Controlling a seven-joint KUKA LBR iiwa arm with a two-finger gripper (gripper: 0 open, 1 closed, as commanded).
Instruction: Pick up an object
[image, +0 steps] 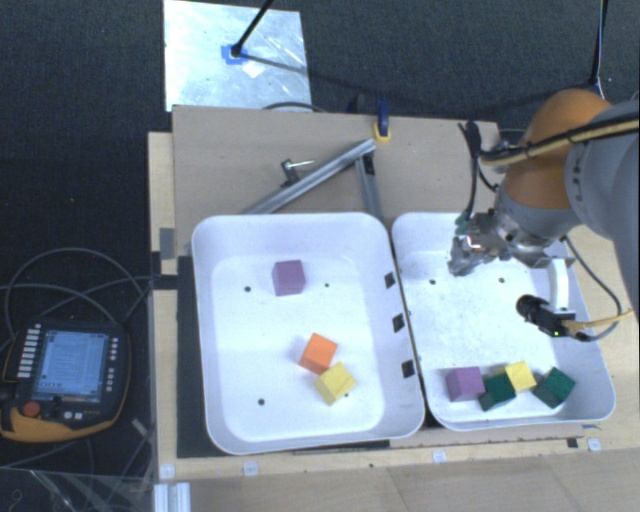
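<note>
The left bin holds a purple cube near its back, and an orange cube touching a yellow cube toward the front. Along the front wall of the right bin lie a purple cube, a dark green cube, a yellow cube and another green cube. My gripper hangs over the back left part of the right bin, well away from those cubes. No cube shows at its tip.
A metal rod lies slanted on the brown board behind the left bin. A teach pendant with cables rests on the floor to the left. A black cable fitting hangs off the wrist over the right bin.
</note>
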